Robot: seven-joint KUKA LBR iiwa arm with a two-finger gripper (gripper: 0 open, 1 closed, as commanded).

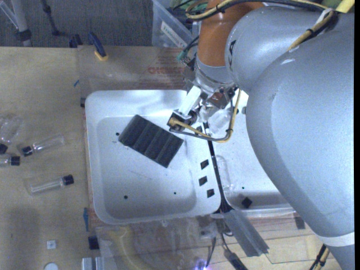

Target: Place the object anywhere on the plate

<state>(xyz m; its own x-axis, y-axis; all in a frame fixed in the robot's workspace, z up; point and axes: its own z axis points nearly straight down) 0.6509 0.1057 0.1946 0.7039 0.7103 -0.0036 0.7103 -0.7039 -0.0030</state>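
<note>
Near the shallow white plastic bin's (95, 151) far-right corner you see the gripper (209, 115), open or closed can't tell, just beside a dark ribbed rectangular plate (151, 141).

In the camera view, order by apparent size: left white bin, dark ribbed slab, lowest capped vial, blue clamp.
1. left white bin
2. dark ribbed slab
3. lowest capped vial
4. blue clamp, though it lies farther back, so this last rank is unsure.

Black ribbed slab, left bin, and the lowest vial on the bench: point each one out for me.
Black ribbed slab (151, 141): camera view, middle of its ribbed top.
Left bin (91, 162): camera view, its left wall.
Lowest vial (46, 184): camera view, its clear body.
</note>
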